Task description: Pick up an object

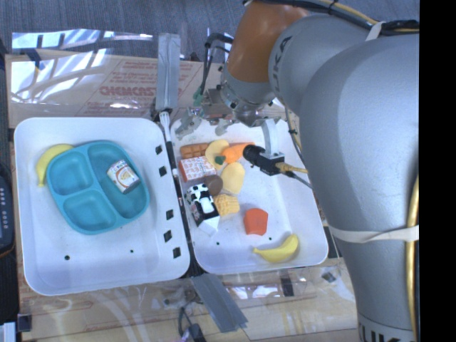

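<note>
In the right bin (306,251), a yellow banana (278,249) lies nearest, then a red block (256,221), corn (227,205) and a carrot (235,151). At the far edge hangs the gripper (214,123). I cannot tell its state.

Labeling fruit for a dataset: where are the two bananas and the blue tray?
Right-bin banana (278,249), camera view, mid-curve.
Left-bin banana (48,159), camera view, visible upper curve.
Blue tray (87,212), camera view, lower compartment floor.
</note>
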Controlling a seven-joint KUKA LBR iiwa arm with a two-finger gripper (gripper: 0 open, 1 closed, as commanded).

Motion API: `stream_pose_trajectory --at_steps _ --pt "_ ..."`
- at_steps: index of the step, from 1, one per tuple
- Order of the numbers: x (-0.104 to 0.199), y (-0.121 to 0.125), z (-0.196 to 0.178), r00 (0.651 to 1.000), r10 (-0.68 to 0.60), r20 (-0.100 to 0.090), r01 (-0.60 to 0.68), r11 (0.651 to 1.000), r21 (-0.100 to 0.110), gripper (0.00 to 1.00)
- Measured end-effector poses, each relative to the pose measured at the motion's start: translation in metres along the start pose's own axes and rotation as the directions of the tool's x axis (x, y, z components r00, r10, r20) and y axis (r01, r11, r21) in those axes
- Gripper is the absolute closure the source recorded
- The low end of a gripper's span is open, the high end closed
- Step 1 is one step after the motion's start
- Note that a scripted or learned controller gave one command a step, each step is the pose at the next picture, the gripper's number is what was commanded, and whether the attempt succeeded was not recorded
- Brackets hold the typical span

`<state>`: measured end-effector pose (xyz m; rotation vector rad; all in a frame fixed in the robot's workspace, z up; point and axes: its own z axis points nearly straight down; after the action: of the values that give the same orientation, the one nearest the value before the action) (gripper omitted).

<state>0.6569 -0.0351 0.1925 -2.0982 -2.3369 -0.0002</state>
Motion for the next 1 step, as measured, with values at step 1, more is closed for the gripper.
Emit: stream_pose_trajectory --at_steps 1 --pt "0.0724 -0.0439 0.0013 0.995 0.103 0.0 -0.103 0.995 0.004 0.0"
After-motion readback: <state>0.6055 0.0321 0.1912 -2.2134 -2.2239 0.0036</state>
